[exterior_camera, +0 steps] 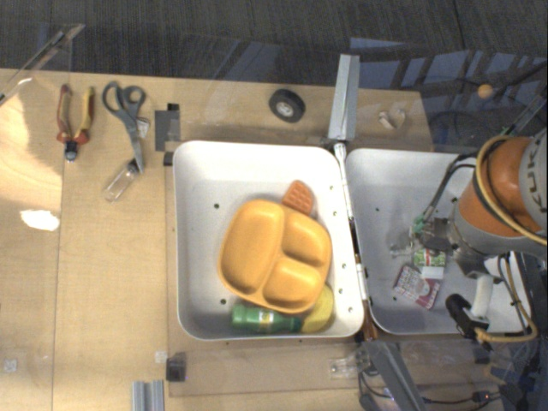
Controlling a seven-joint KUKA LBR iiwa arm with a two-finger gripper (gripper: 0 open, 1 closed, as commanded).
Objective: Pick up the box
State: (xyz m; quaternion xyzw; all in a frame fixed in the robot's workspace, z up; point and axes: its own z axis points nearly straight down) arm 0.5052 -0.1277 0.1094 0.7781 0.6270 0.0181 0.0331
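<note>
box lying flat in right bin, low near the front wall | arm parked right over it | jaws: honestly can't tell | risk: box sits flat, could slide or get nudged instead of grabbed

A yellow-orange tray is showing beside a green can, and the box is showing pink and white.

My arm, at the right edge of the frame

I am rounded grey metal with a broad orange band above my wrist; black and yellow cables loop around me, and a white part shows lower down.
</note>
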